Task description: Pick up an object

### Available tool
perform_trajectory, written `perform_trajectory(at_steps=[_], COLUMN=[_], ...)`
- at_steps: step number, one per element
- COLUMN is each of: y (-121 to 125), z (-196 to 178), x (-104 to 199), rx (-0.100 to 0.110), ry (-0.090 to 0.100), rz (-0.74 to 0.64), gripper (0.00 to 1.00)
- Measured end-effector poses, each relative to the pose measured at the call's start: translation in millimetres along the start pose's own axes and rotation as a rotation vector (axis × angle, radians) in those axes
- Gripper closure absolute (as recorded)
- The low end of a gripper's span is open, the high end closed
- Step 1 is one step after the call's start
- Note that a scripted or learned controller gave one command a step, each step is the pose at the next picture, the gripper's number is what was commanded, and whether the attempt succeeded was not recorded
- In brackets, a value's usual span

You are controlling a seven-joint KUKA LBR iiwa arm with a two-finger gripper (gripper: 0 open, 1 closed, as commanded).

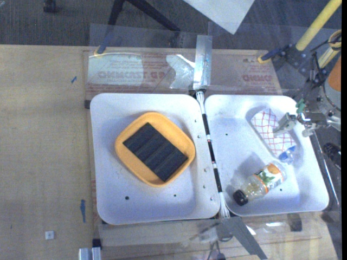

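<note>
The tool [290, 122] hangs over the right bin's [227, 118] 3 o'clock edge, just above the red-checked paper tray [271, 129]. Can't tell its grip state. A plastic bottle [260, 182] lies toward 5 o'clock.

- The single camera is sitting fixed above the bench [38, 145], looking down at a slant.
- It is facing toward the far side, where a strip of dark floor and a chair base [108, 4] are showing along the top.
- It is standing far enough back to be taking in the left bin [108, 199] and the right bin [227, 118] whole.
- The arm [333, 80] is entering at the frame's right edge.
</note>
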State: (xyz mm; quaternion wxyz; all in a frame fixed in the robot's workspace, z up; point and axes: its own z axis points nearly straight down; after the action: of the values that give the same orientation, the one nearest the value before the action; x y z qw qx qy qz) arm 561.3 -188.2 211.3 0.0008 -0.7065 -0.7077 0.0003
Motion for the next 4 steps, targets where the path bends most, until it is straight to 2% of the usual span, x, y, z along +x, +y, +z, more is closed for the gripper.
perform_trajectory(at_steps=[1, 2, 3, 4], y=[0, 6, 6, 55], z=[100, 116, 106, 115], x=[-13, -8, -9, -26], rx=[-0.009, -0.019, -0.022, 0.062], ry=[-0.005, -0.010, -0.012, 0.019], rz=[-0.126, -0.137, -0.135, -0.187], gripper=[0.00, 0.00, 1.00, 1.00])
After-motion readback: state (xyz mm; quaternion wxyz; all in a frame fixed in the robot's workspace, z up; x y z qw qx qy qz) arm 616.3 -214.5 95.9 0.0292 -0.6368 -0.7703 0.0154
